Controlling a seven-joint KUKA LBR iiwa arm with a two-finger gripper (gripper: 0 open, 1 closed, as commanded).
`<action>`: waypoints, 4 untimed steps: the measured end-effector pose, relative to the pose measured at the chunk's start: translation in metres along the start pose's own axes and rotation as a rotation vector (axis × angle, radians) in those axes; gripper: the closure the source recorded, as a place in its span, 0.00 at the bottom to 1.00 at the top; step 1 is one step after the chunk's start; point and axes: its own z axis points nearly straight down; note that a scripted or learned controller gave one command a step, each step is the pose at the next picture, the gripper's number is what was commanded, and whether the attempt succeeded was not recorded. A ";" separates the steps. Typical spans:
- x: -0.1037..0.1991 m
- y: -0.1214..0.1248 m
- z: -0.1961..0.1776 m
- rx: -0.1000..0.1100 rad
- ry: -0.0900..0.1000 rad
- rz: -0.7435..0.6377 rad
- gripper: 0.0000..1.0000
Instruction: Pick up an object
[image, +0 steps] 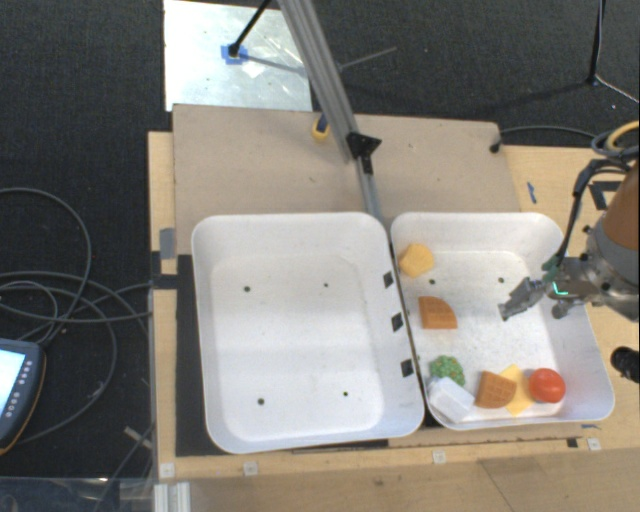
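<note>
No object is lifted yet: the round red tomato-like toy (546, 384) lies in the right white bin's (470, 233) near corner, while the grey two-finger gripper (540, 300) hovers above, spread and empty.

Two bins side by side on the bench (440, 160): left bin (215, 250) beside right bin (585, 395), which holds scattered objects, several clustered along its near wall.

You get even, bright overhead light — the white bins (300, 330) nearly wash out, shadows stay faint, and fine detail looks soft and grainy throughout.
</note>
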 end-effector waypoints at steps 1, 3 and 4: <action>0.000 0.001 -0.002 -0.005 -0.001 0.001 0.00; 0.017 0.007 0.108 0.001 0.000 0.002 0.00; 0.018 0.007 0.144 -0.001 0.000 0.003 0.00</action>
